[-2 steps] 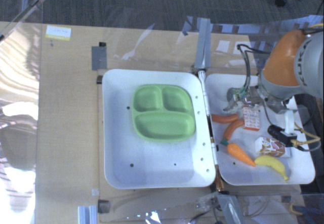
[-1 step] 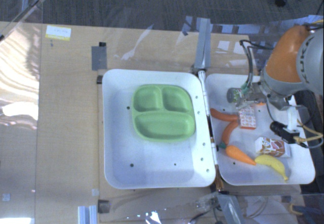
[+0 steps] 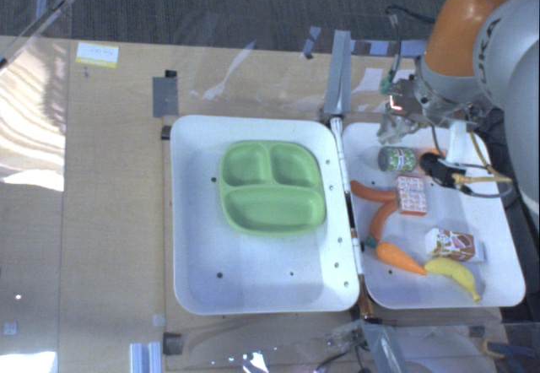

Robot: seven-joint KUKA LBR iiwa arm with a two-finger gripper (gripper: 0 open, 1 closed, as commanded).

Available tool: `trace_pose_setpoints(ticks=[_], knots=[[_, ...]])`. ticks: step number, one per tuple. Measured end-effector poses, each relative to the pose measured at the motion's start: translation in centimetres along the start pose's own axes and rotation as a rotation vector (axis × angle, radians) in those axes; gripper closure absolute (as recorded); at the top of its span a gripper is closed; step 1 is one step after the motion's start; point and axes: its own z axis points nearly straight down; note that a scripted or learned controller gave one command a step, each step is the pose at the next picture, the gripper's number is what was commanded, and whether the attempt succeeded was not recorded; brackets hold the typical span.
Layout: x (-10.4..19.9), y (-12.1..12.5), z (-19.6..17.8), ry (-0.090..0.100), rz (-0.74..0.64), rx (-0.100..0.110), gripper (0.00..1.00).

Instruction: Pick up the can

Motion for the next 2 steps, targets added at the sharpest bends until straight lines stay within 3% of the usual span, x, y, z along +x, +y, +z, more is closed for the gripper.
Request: trace_pose_setpoints(ticks=[1,2], knots=[[-11.4,3.8,-3.9,-0.003,0.067,-0.002,1.00],[-2.3,3.2,-2.9,0.001,-0.393,0.001,1.00]])
